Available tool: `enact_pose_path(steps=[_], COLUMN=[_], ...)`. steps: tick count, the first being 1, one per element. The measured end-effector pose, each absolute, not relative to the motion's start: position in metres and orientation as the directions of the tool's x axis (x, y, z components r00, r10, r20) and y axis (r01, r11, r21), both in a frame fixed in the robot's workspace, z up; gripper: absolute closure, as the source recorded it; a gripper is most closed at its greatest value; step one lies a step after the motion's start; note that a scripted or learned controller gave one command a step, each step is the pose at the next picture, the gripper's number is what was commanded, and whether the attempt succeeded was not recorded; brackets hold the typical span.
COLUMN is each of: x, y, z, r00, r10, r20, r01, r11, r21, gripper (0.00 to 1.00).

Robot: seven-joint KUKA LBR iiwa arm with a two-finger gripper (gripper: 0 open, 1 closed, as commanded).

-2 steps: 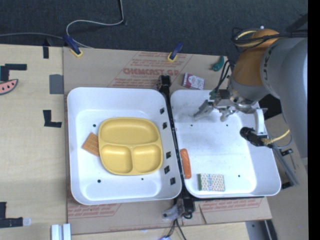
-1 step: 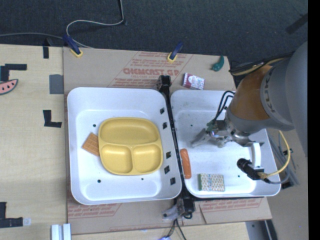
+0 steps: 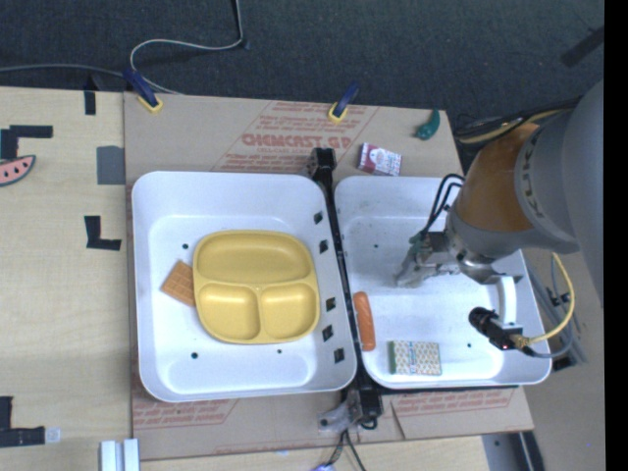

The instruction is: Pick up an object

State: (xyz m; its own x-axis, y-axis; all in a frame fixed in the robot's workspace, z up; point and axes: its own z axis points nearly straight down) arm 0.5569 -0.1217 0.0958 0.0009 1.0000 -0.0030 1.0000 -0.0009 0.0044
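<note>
My tool (image 3: 412, 271) hangs low over the right bin (image 3: 392, 202), near its middle, and my own wrist covers most of it. Whether it is spread or pressed together I cannot tell from this slant. I see nothing caught in it. An orange carrot-like piece (image 3: 364, 321) lies along the right bin's left wall, well clear of my tool. A small patterned box (image 3: 415, 357) sits near that bin's front edge; its print is too fine to read. In the left bin (image 3: 157, 204) a yellow divided plate (image 3: 257, 285) partly hides a tan wafer-like piece (image 3: 179, 284) poking out at its left. Behind the bins on the worktop (image 3: 59, 204) lies a small packet (image 3: 378, 159), blurred.
</note>
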Motion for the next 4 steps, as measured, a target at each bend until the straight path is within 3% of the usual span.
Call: enact_pose_path(steps=[1, 2, 3, 4], x=[0.557, 0.557, 0.557, 0.557], y=[-0.122, -0.121, -0.121, -0.121], z=[0.096, 0.105, 0.105, 0.114], r00=[0.001, 0.001, 0.0, -0.001], r10=[1.0, 1.0, 1.0, 1.0], r20=[-0.003, -0.002, -0.002, -0.001], r01=[1.0, 1.0, 1.0, 1.0], r11=[-0.001, -0.001, 0.0, 0.001], r21=[0.004, 0.004, 0.004, 0.003], gripper=[0.0, 1.0, 0.0, 1.0])
